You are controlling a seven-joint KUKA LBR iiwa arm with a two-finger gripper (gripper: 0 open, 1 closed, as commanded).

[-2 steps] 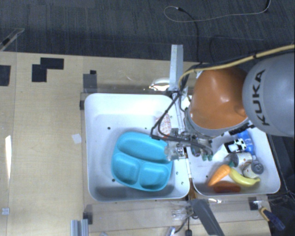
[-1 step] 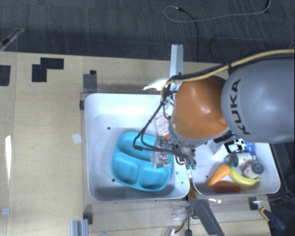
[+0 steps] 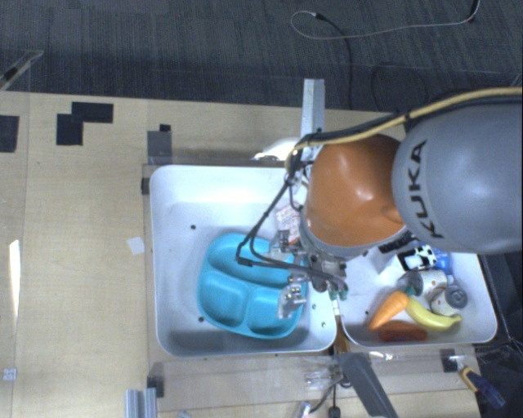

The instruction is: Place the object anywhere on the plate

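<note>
Hovering over the blue divided plate (image 3: 237, 294), the jaws (image 3: 292, 298), state unclear, leave light, rigid toy carrot (image 3: 391, 308) for a mid-body pinch.

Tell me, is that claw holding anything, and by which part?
Cannot tell: the gripper hangs over the plate, its tips too blurred to show any object between them.

A: what's the setup sitting on?
B: light wooden bench (image 3: 73, 269), with a few black squares (image 3: 82, 122) stuck near its far left corner. Dark grey carpet (image 3: 163, 41) runs past the far edge, a thin cable (image 3: 384, 24) looping across it. Lighting's flat, with a soft shadow along that edge.
</note>
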